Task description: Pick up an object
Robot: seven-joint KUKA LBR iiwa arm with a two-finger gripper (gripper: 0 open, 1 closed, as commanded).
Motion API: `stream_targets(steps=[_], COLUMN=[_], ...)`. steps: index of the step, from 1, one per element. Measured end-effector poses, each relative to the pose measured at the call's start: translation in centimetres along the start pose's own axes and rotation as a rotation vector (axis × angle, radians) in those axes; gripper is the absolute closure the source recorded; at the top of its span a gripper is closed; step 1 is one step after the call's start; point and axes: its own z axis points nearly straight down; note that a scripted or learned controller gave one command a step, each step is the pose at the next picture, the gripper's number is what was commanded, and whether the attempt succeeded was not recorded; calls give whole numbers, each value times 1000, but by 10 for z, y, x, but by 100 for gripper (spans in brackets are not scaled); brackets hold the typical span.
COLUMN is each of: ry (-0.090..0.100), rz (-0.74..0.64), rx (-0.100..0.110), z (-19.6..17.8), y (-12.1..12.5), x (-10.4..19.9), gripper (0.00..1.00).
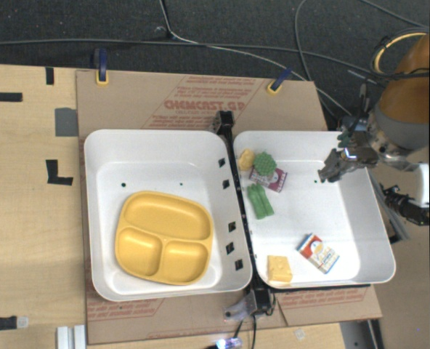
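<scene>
A small red, white and blue packet (318,253) lies in the lower right of the right bin (360,217), well below and a little left of the gripper (333,171). Near it sit a yellow block (279,268), and further up-left a green piece (260,201), a green lump on a purple card (266,169) and a small yellow item (245,158). The gripper hovers over the bin's upper right; whether it is open cannot be told. A yellow 3-compartment tray (165,237) lies in the left bin (102,195).
</scene>
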Motion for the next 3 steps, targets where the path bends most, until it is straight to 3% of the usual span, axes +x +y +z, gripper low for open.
stream_targets(steps=[3], ry=[2], rz=[-4], rx=[7], z=[7], y=[11], x=[149], gripper=[100])
